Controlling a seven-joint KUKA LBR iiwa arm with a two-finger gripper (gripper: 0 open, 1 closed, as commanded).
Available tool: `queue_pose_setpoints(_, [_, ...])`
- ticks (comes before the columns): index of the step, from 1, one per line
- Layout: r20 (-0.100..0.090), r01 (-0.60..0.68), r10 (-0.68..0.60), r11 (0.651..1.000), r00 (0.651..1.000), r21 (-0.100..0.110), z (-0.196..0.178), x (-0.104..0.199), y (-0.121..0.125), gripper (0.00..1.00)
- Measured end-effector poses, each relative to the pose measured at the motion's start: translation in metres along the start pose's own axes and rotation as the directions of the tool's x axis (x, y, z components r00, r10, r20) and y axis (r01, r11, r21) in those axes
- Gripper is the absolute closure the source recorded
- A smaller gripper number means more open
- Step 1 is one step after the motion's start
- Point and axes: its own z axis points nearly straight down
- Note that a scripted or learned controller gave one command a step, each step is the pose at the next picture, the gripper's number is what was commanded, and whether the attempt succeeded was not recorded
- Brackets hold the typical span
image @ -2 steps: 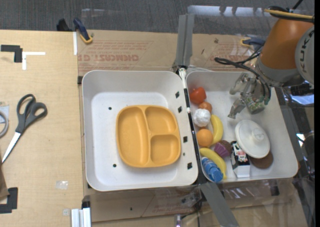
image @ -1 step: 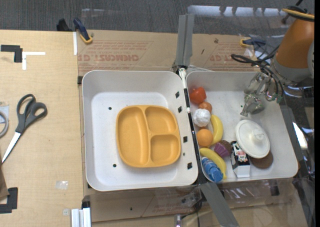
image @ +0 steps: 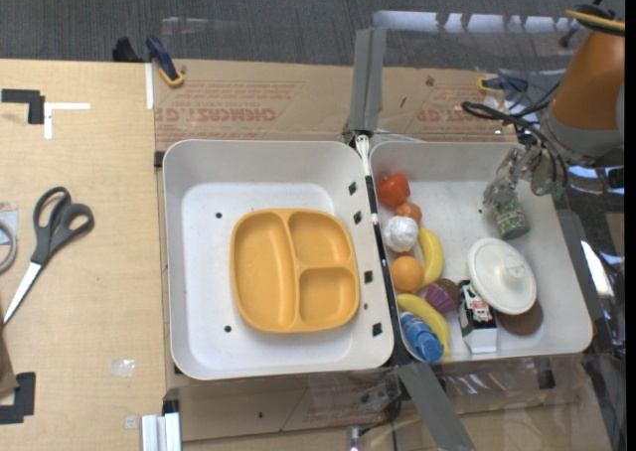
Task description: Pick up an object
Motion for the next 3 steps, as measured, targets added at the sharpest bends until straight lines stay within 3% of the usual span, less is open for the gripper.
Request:
queue_pose_setpoints(1, [-0.007, -0.009, 0.009, 1.0, 1.0, -0.001, -0.08, 0.024, 0.028, 1.0])
queue_pose_setpoints(2, [-0.009, 0.193, -0.193, 0.981, 0.981, -0.002, 0.011, 0.013, 0.0, 1.0])
queue_pose_setpoints(3, [-0.006, 0.207, -0.207, 0.978, 0.978, -0.003, -0.117, 0.012, 0.036, 1.0])
